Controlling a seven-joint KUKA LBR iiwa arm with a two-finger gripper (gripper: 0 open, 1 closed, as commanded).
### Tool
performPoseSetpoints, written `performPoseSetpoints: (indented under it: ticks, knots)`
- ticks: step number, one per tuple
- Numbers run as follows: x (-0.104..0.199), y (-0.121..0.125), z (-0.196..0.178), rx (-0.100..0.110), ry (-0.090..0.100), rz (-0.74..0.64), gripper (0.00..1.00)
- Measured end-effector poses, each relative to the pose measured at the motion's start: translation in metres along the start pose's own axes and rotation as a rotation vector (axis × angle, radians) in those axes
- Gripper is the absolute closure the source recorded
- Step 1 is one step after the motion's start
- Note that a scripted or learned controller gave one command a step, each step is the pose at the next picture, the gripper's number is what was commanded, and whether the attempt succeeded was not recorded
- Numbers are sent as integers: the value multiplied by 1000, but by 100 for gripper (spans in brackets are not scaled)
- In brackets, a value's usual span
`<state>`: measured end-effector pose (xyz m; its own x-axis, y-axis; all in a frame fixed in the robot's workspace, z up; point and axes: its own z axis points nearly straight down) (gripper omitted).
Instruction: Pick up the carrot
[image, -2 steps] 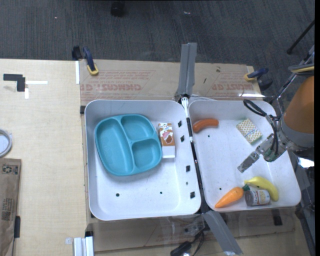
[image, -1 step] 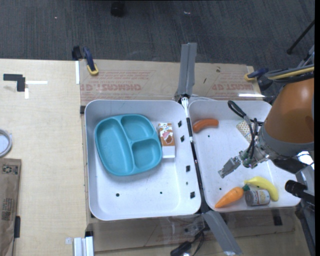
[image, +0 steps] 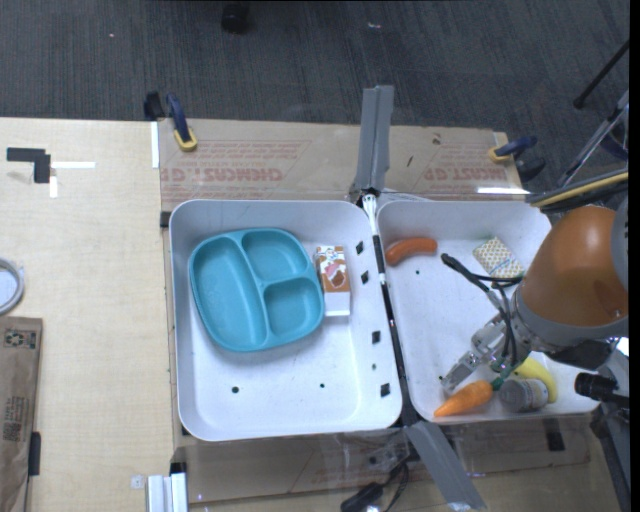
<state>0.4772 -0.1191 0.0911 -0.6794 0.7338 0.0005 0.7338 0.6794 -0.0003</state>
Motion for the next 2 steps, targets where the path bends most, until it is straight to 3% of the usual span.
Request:
performPoseSetpoints:
  ticks: [1, 2]
  knots:
    - [-1, 0, -9, -1, -1, 5, 100]
    - [60, 62, -100, 0, -1, 78, 100]
